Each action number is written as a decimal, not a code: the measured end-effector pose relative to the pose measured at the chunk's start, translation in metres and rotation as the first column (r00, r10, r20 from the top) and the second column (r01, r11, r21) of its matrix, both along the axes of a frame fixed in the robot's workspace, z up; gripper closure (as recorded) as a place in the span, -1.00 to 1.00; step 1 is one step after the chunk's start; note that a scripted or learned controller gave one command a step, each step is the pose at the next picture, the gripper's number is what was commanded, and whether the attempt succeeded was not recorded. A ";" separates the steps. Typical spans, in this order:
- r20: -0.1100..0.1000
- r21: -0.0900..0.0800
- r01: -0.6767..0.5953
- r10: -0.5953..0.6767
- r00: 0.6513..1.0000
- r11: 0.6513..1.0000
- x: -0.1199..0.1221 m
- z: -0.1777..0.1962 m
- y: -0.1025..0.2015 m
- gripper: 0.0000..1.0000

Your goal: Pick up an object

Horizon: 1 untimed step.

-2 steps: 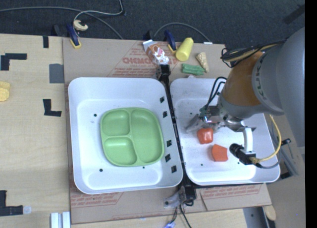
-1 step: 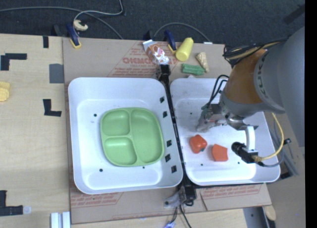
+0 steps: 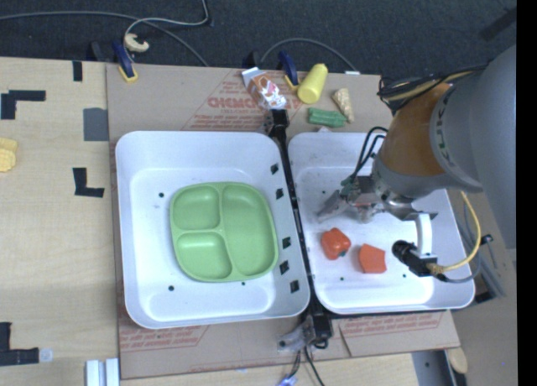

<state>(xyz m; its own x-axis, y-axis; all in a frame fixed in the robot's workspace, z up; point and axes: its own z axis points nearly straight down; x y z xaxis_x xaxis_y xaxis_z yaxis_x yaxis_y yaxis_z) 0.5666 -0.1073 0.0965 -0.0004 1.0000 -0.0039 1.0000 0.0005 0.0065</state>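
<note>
Nearby: red pepper [image 3: 335, 242], orange block [image 3: 372, 258] below gripper [image 3: 342, 202]; jaws' state unclear.

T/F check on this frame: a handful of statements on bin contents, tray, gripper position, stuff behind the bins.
1. The green divided tray lies in the left bin. True.
2. Two orange-red objects lie in the right bin. True: one beside the other, apart.
3. The gripper is over the left bin. False: it is over the right bin, above the orange-red objects in the view.
4. The tray's compartments hold food items. False: nothing shows in them.
5. A yellow object and a green one lie on the cardboard behind the bins. True.
6. The yellow object sits inside the right bin. False: it lies outside, behind it.
</note>
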 end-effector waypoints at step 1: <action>0.000 0.002 0.000 0.000 1.000 1.000 -0.043 -0.010 0.010 -1.00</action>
<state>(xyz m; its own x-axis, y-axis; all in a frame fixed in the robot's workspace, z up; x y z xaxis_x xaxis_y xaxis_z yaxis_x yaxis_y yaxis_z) 0.5233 -0.0969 0.0867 -0.0008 1.0000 -0.0020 1.0000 0.0008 0.0064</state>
